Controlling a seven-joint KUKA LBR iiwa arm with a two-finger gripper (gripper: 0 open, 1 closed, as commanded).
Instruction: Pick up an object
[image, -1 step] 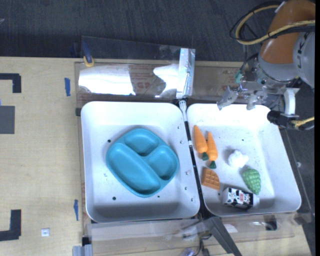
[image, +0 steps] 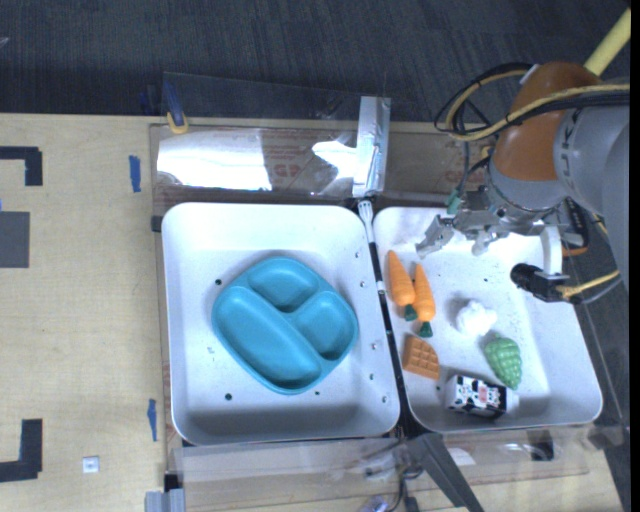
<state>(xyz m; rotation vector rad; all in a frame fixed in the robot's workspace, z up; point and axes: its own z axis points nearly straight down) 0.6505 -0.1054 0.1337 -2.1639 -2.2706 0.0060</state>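
My gripper (image: 457, 238) hangs over the back of the right bin (image: 560, 330), open, with nothing between its fingers. Just in front of it and to the left lie two orange carrots (image: 400, 280) side by side. A small white lump (image: 476, 317) sits mid-bin, and a green knobbly piece (image: 503, 360) lies nearer the front. An orange waffle-like piece (image: 421, 357) rests by the left wall. A black-and-white carton (image: 477, 396) lies at the front edge. The gripper touches none of them.
The left bin (image: 190, 260) holds a blue divided plate (image: 285, 322). A clear panel and a metal bracket (image: 372, 150) stand behind the bins. Black cable (image: 545, 283) hangs from the arm over the right bin's right side.
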